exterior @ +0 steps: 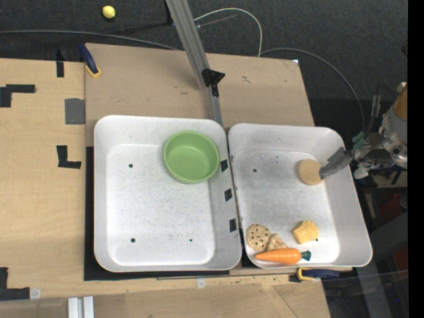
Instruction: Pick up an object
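Observation:
The right bin [344, 197] holds a tan round piece [307, 171] near its far right side. Along its front edge lie a cookie [256, 235], a yellow corn piece [305, 231] and an orange carrot [281, 256]. A green bowl [191, 156] sits upright at the back of the left bin [112, 197]. My gripper [327, 169] reaches in over the right rim, its dark tip right against the tan piece's right side. Nothing shows as held.
A slanted metal pole [189, 35] comes down to the seam between the bins at the back. Cables [318, 65] loop behind the right bin. A small yellow ball [108, 11] lies far back left, off the bench.

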`<action>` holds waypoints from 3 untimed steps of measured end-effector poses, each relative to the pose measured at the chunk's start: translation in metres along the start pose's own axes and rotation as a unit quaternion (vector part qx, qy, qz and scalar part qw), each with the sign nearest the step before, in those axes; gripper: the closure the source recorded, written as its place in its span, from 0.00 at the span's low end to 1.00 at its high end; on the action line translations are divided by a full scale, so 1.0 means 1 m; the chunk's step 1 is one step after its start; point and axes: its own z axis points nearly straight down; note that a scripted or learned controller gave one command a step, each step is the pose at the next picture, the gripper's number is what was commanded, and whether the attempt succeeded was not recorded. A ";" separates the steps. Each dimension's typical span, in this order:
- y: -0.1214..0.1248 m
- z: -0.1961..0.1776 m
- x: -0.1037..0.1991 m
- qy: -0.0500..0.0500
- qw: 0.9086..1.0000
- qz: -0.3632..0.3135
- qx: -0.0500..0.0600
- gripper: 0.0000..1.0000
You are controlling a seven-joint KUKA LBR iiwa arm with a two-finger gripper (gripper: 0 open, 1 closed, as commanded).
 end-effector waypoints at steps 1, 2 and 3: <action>0.000 0.000 0.000 0.000 1.000 0.000 0.000 0.00; -0.003 0.044 -0.004 0.000 1.000 0.001 0.002 0.00; -0.007 0.108 0.001 0.001 1.000 0.001 0.004 0.00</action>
